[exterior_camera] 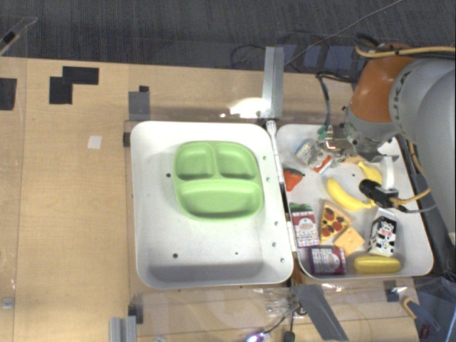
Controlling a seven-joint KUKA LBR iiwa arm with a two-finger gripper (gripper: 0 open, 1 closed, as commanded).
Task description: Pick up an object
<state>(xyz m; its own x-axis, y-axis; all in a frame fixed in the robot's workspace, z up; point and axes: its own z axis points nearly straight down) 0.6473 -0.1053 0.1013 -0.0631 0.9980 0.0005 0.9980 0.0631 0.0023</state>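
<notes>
Two shallow white plastic bins with rounded corners sit side by side on a pale wooden bench (64,212). The left bin (153,255) holds a glossy green divided plate (217,179), rounded and moulded into three compartments, lying flat near the bin's middle.

The right bin (420,258) is crowded with toy food. A smooth yellow banana (347,194) curves across its middle. Just near of it lies a triangular pizza slice (332,222) with red toppings, touching a pale orange cheese wedge (349,241) on its right. A small red-and-white carton (305,228) rests at the left side, and a dark red packet (326,260) lies near of it. A smooth yellow oblong piece (377,264) lies at the near right, with a black-and-white patterned carton (384,236) just far of it.

The grey arm with its orange band (374,91) reaches in from the right, and the gripper (329,147) hangs low over the far part of the right bin; whether it is spread or closed cannot be told.
</notes>
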